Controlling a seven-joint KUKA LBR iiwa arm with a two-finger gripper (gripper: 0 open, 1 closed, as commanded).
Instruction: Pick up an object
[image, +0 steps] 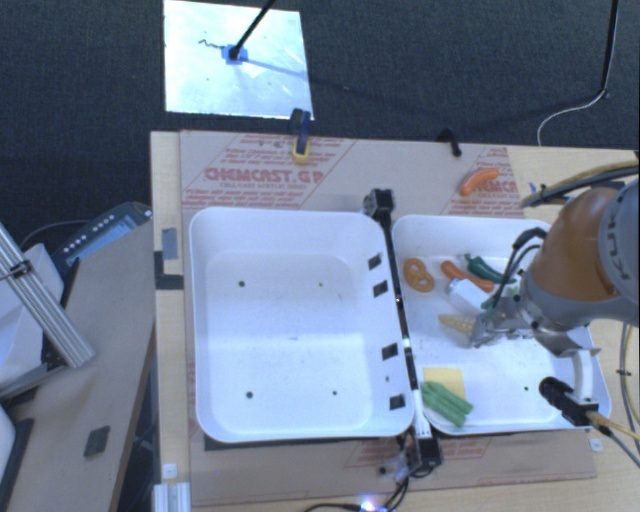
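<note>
I am reaching in from the right side of the surface (250, 165) and holding my tool (487, 328) low inside the right bin (520, 405), because every loose object is lying there and the left bin (290, 330) has nothing in it for me to pick. The tool is hanging just over a small tan wedge-shaped piece (457, 323), right beside a white bottle-like item (462, 294); I judge I am lining up on one of these two, since they are closest beneath me. Whether the tool is released or clenched I cannot tell, as my wrist is covering it, and nothing is visibly caught in it. Further back, an orange pretzel-shaped ring (418, 275) is lying near the divider, and an orange and green cluster of toys (474, 270) is lying against the far part of the bin. Toward the near wall, a yellow block (444, 379) and a green ridged piece (447, 402) are sitting touching each other, well apart from me. An orange toy (479, 181) is resting outside the bins on the surface.
</note>
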